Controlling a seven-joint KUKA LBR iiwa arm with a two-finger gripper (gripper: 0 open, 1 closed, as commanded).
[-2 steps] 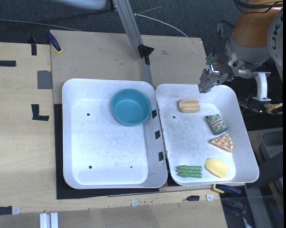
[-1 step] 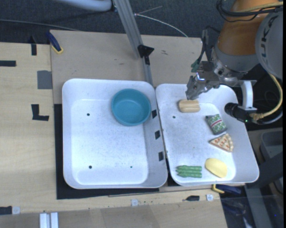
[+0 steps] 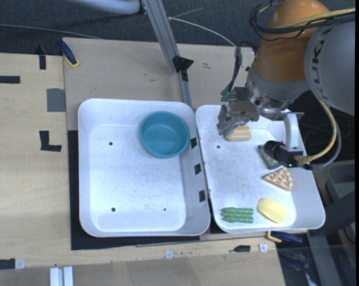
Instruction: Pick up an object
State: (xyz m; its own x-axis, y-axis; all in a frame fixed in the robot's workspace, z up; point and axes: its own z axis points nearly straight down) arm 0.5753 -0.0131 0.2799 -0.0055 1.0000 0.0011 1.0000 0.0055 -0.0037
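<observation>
The hand (image 3: 230,124) hung low over the back of the right bin (image 3: 244,177), just above and touching or nearly touching a pale tan, bun-like piece (image 3: 239,135), which looked the likeliest thing for the pick. Whether the hand was open or closed could not be told from this slant, and nothing showed as gripped. To do this step well, the hand wanted centring over the bun rather than over its left end, where it seemed to sit, then a straight descent so that the grip spanned the short width of the piece. The bun lay close to the bin's back wall, so a sideways nudge could have pushed it against the rim and spoiled the hold. The pizza slice (image 3: 278,179), the yellow lump (image 3: 271,210) and the green bundle (image 3: 237,214) lay well apart toward the front and posed no hindrance. The blue bowl (image 3: 164,134) sat in the left bin (image 3: 131,189), out of the way.
</observation>
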